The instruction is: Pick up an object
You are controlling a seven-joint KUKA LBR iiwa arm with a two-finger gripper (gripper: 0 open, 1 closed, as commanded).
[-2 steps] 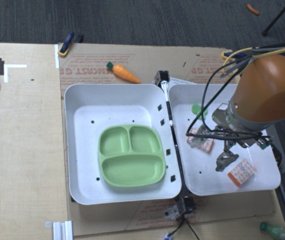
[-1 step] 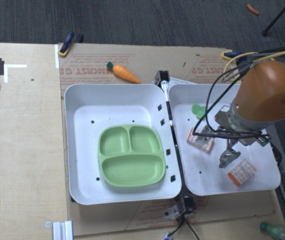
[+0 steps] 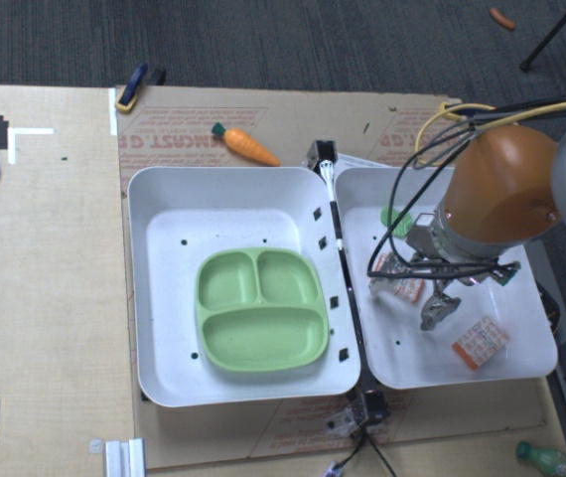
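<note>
My gripper hangs low inside the right bin, under the orange wrist band. Just left of it lies a small red-and-white packet, partly covered by the gripper's body. An orange-and-white box lies flat to the gripper's lower right, apart from it. A bit of a green object peeks out behind the wrist near the bin's back. Whether anything is held is hidden by the wrist.
The left bin holds a green divided plate. A toy carrot lies on the cardboard behind the bins. Cables run from the arm over the right bin's back edge. A green bottle lies at the bottom right.
</note>
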